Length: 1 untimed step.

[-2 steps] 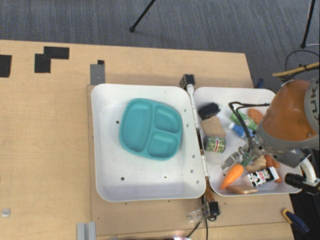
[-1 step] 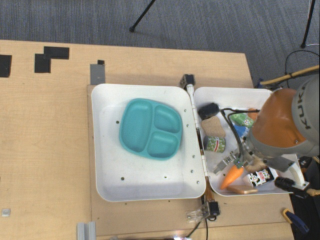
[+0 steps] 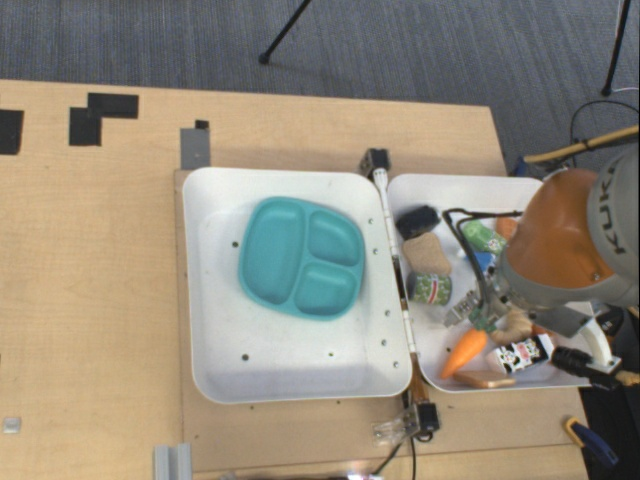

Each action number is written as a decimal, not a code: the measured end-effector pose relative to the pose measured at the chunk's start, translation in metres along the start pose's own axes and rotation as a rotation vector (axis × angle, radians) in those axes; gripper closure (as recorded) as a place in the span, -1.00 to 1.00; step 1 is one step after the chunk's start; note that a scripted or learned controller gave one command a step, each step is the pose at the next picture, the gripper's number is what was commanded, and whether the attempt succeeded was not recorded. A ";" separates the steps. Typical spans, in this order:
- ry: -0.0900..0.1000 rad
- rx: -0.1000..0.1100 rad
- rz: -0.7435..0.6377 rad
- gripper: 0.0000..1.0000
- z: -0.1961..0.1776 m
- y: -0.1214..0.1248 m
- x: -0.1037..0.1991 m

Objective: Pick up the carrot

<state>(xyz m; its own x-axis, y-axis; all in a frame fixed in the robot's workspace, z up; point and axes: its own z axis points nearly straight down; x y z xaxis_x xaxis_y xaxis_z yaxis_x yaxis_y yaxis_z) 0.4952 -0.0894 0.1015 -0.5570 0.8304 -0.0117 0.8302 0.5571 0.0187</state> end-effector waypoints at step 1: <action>0.007 0.011 0.323 1.00 -0.085 0.032 0.054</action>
<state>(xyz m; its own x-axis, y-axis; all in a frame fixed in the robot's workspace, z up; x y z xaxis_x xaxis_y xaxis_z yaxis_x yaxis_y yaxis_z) 0.4896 -0.0267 0.1862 -0.2645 0.9644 -0.0003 0.9644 0.2645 0.0093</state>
